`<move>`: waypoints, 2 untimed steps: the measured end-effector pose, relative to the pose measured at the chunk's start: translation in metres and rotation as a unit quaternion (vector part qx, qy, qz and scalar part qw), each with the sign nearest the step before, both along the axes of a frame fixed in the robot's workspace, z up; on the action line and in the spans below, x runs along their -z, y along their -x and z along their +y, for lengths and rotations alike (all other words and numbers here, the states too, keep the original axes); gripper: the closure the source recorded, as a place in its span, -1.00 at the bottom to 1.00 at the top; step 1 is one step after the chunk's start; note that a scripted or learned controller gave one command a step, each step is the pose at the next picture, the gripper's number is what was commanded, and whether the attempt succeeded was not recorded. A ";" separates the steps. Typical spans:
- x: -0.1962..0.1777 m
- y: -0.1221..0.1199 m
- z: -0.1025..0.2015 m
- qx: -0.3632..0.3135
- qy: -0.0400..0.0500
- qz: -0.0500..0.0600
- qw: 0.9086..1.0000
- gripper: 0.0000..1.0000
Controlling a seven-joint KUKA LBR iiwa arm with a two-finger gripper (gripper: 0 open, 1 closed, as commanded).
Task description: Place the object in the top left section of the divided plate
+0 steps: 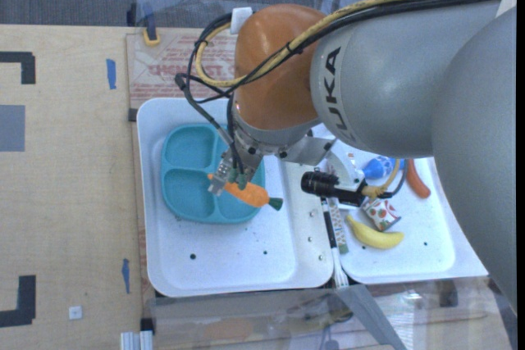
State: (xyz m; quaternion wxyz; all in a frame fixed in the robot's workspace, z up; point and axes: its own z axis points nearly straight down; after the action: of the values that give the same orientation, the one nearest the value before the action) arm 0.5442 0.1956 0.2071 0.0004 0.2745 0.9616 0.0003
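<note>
A turquoise divided plastic plate [190, 176] is seen in the left white bin [164, 250], mostly to the left of the pincer [230, 179]. The pincer is closed on the top of an orange toy carrot [248, 193], which is held over the plate's right edge. Far to the pincer's right, a yellow toy banana [376, 234] is seen in the right white bin [426, 250].
</note>
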 end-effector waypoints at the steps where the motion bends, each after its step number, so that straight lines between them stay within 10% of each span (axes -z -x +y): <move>1: 0.003 0.014 0.030 0.003 0.000 0.001 1.000 1.00; 2: 0.030 -0.009 0.030 -0.019 0.000 -0.001 1.000 1.00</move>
State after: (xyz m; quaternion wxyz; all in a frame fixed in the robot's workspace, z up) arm 0.5534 0.2254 0.1774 0.0013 0.2563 0.9666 0.0007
